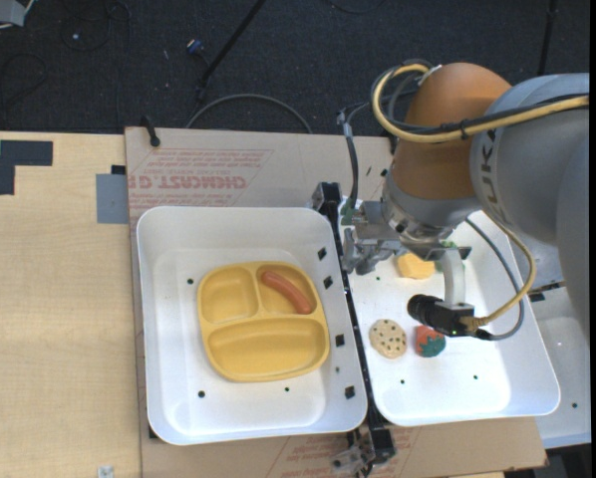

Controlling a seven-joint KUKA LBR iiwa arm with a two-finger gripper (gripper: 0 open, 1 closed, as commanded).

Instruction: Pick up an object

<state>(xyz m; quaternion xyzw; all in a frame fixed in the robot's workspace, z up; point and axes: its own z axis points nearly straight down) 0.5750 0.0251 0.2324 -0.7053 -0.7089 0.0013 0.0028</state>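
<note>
Grey metal fills the right of the frame: your arm [517, 157], with its orange band bulging at upper centre-right, drops into the right bin [497, 391]. The gripper [378, 250] sits at that bin's upper left corner, close against the divider between the two bins. You cannot tell from this slant how far its fingers are spread; the wrist body covers them, and nothing is visibly pinched between them.

Just right of the gripper lies a yellow wedge [415, 266], matte, flat-faced, likely a toy cheese block, partly under the wrist. It looks near the gripper, but contact is not clear.

Lower in the right bin:
- cookie [387, 338], round, pale tan, dark speckles, lying flat.
- small red-and-green piece [431, 343], rounded, glossy, just right of the cookie; the shape is too small to name.
- black cylindrical part [438, 313] on the arm's side, with a yellow cable looping from it, hangs just above the red-and-green piece.

Left bin [168, 257]: white, smooth plastic, shallow with rounded corners. In it is a yellow divided tray [263, 345], three compartments, glossy. A sausage [288, 289], reddish-brown, smooth, lies diagonally in the tray's upper right compartment.

Both bins rest on brown cardboard [228, 172] with red printed lettering, on a pale wood-grain bench [49, 317] at the left of the frame.
</note>
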